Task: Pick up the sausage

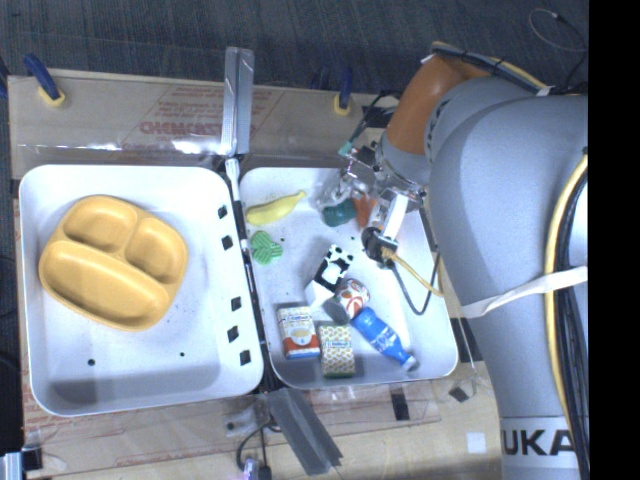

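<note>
The left bin [60, 368] holds a yellow tray [112, 260]. In the right bin [300, 180], a banana [275, 207] lies left of the claw [352, 190]. A reddish sausage [362, 211] seems just beneath it, upright. The claw's opening is hidden; cannot tell.

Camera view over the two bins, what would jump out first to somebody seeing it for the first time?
The big yellow divided plate lying in the left bin draws the eye first. Next comes the bulky grey arm with its orange band, reaching in from the right with its hand over the back of the right bin. That bin holds a clutter of small things, among them a banana and a blue bottle.
</note>
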`<state>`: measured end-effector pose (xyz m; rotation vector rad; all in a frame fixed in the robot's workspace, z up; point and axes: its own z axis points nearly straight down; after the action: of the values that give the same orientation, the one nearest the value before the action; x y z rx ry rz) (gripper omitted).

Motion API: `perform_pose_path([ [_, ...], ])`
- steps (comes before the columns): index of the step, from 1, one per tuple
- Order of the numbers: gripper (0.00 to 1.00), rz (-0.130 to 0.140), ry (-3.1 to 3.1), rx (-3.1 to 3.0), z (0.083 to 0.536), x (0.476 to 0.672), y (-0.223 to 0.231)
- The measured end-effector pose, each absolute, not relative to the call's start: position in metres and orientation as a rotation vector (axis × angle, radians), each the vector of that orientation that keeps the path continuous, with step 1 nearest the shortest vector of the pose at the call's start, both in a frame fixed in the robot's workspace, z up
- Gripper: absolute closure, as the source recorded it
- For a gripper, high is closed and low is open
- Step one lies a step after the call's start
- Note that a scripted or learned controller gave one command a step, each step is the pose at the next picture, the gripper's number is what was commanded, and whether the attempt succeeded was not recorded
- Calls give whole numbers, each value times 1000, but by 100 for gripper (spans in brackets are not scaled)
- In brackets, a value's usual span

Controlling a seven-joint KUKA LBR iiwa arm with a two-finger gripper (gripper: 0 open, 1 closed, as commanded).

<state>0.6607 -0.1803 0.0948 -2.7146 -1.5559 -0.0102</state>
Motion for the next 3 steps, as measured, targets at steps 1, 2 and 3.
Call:
perform_pose_path([
  [1, 100, 0, -1565, -2718, 104, 659, -185],
  [2, 100, 1, -1612, -2694, 207, 657, -143],
  [3, 100, 2, -1942, -2467, 92, 611, -154],
])
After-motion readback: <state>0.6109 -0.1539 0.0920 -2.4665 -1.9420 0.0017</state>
